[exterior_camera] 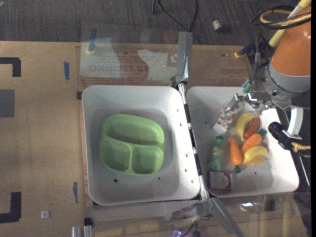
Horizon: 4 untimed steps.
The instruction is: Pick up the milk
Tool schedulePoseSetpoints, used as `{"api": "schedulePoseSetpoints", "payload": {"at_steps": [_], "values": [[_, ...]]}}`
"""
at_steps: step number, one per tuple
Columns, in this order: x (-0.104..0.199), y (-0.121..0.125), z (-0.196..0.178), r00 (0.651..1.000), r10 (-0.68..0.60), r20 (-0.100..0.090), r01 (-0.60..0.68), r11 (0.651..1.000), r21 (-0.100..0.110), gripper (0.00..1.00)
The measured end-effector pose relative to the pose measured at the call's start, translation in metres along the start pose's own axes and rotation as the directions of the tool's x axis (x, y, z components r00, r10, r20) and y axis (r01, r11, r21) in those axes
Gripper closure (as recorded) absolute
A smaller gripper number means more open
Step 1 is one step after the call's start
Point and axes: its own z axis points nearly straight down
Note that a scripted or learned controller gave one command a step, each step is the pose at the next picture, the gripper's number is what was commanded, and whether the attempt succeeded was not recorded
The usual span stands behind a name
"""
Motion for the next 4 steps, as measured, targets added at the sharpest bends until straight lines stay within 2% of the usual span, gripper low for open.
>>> {"api": "schedulePoseSetpoints", "payload": {"at_steps": [1,2,3,4], "values": [[-0.006,0.038,0.068,1.0,-0.025,0.0,0.025,1.0,0.0,0.0],[-0.066,0.085,0.165,1.0,-0.022,0.003,0.022,1.0,-0.014,0.0],[-0.068,0.086,0.154,1.0,-0.019,0.003,0.019,1.0,-0.018,1.0],[-0.017,0.06,0.078,0.999,0.046,0.001,-0.046,0.999,-0.004,1.0]]}}
